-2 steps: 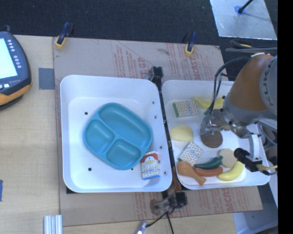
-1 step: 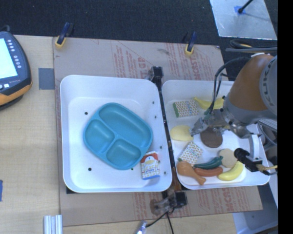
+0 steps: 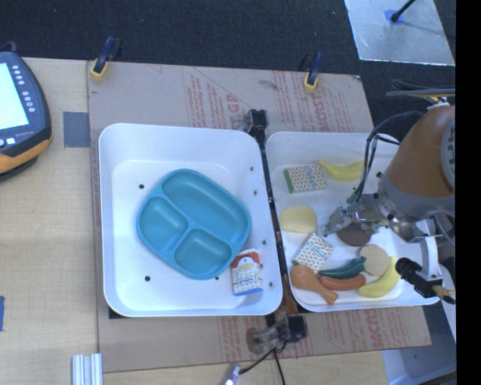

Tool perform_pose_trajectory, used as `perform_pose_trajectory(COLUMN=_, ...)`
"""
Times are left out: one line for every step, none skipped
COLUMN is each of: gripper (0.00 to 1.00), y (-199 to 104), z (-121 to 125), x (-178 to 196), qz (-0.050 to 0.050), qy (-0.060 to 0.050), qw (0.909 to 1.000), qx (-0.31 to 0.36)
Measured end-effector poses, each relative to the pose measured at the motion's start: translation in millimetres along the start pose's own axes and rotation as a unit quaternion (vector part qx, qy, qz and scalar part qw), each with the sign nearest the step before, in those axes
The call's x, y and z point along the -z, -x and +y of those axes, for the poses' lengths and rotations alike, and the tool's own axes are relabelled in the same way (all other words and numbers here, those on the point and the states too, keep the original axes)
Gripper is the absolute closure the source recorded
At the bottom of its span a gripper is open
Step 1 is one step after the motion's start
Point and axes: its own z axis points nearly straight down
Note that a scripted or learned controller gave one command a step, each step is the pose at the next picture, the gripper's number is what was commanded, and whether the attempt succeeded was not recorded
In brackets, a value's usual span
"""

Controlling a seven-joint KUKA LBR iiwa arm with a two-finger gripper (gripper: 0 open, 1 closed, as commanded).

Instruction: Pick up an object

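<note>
**Crowded right bin, worried about a bad grab**

Going left to right: the left bin (image 3: 112, 215) has a blue divided plate (image 3: 194, 223) and a small carton (image 3: 247, 273) tucked at its near corner. The right bin (image 3: 337, 301) is where I'm working, and it's packed: checkered pouch (image 3: 305, 178), banana (image 3: 341, 169), pale round piece (image 3: 298, 219), green pepper (image 3: 342, 268), drumstick (image 3: 311, 282) all touching or nearly so. The gripper (image 3: 342, 219) sits low over the middle; I can't tell its state from here. My guess is it nudges a neighbour or pinches two things. The surface is cardboard clamped to a wood bench, with a teach pendant (image 3: 10, 115) far left and dark floor behind.
</note>
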Motion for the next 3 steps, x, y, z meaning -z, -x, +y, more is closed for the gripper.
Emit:
perform_pose_trajectory(gripper=1.00, y=2, z=1, x=11, qz=-0.001, qy=0.000, qw=1.0000, qx=0.001)
perform_pose_trajectory(gripper=0.00, y=2, z=0, x=11, qz=-0.001, qy=0.000, qw=1.0000, qx=0.002)
perform_pose_trajectory(gripper=0.00, y=61, z=43, x=-2, qz=0.002, qy=-0.001, qw=1.0000, qx=-0.002)
